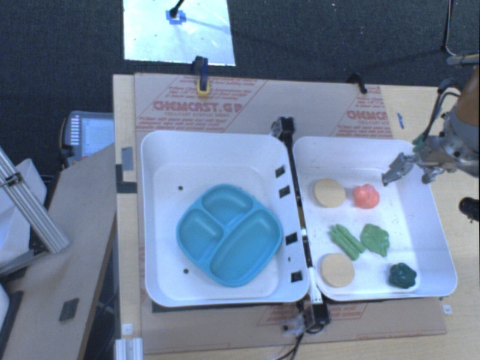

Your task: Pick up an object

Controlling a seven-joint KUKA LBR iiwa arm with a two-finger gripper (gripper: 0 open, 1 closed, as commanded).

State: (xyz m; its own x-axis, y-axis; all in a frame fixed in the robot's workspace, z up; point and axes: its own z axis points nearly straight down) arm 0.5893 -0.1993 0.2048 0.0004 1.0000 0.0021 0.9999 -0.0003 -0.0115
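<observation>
Currently tool hangs over right bin's upper right, nothing between its fingers, grip state can't tell.
Candidates all sit in right bin: pink ball nearest tool, tan disc beside it, green bits mid-bin, second disc and dark green lump low. Best bet: drop straight on ball, centre the fingers, avoid bin wall. Arm enters from right, wrist tilted inward. Blue tray in left bin.

Red lettering reading "CHEMCAST GP" is showing twice on the flat brown paper-covered sheet lying under both bins, along its far edge, left and right.
</observation>
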